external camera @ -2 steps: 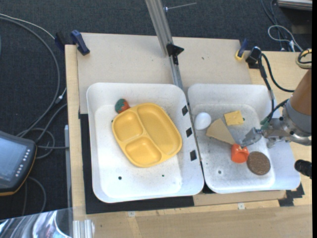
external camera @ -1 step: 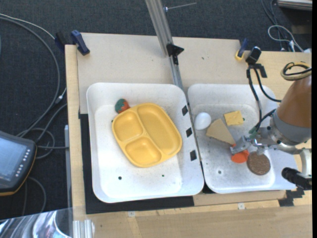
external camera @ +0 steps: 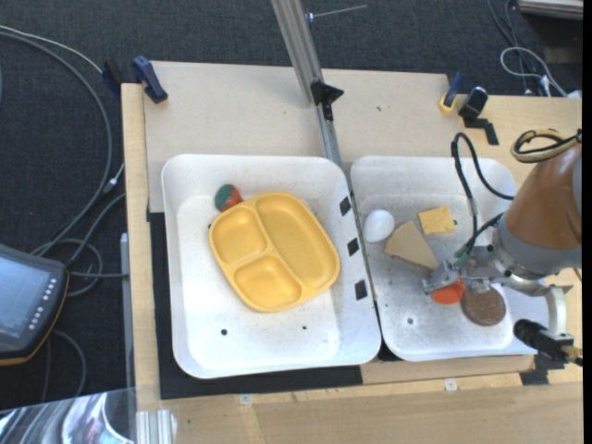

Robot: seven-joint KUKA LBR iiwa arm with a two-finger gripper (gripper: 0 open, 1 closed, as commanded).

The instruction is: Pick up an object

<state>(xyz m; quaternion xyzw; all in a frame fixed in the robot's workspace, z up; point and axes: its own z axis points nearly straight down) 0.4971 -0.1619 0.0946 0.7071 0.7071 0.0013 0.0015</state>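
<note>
The right bin (external camera: 407, 340) holds a white ball (external camera: 377, 225), a yellow block (external camera: 437, 220), a tan wedge (external camera: 411, 245), a small orange-red object (external camera: 449, 293) and a brown round disc (external camera: 484, 307). My gripper (external camera: 441, 282) reaches in from the right and sits low in this bin, directly over the orange-red object and just left of the brown disc. The tan wedge lies just above and to the left of it. The arm's wrist covers the bin's right side.
The left bin (external camera: 185, 276) carries a yellow divided tray (external camera: 273, 250) and a small red-and-green object (external camera: 227, 195) at the tray's upper left corner. A metal pole (external camera: 305, 54) rises between the bins at the back. Cables hang over the right bin's far side.
</note>
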